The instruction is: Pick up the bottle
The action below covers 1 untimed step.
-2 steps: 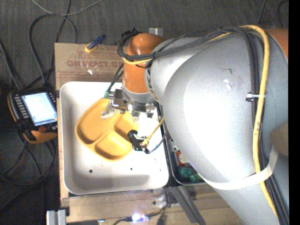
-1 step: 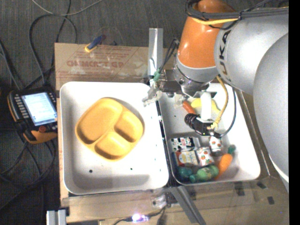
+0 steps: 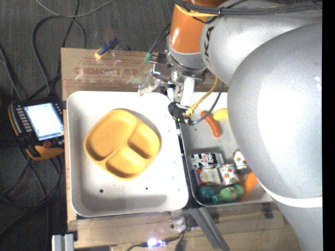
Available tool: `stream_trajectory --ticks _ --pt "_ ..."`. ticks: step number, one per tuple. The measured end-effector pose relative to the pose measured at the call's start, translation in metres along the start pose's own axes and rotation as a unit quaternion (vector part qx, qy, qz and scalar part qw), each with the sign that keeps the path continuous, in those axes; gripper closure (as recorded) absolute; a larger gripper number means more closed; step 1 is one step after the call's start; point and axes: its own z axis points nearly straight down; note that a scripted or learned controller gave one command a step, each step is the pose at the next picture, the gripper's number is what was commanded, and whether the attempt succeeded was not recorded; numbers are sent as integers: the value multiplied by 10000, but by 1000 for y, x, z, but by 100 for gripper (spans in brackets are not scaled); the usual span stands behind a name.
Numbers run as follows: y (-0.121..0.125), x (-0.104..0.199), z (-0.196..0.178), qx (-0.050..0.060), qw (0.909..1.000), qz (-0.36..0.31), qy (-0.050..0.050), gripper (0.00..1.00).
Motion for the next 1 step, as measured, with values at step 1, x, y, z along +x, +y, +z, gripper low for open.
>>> stream_trajectory --ticks 1 --pt "-6 83 106 5 9929 1194 -2 0"
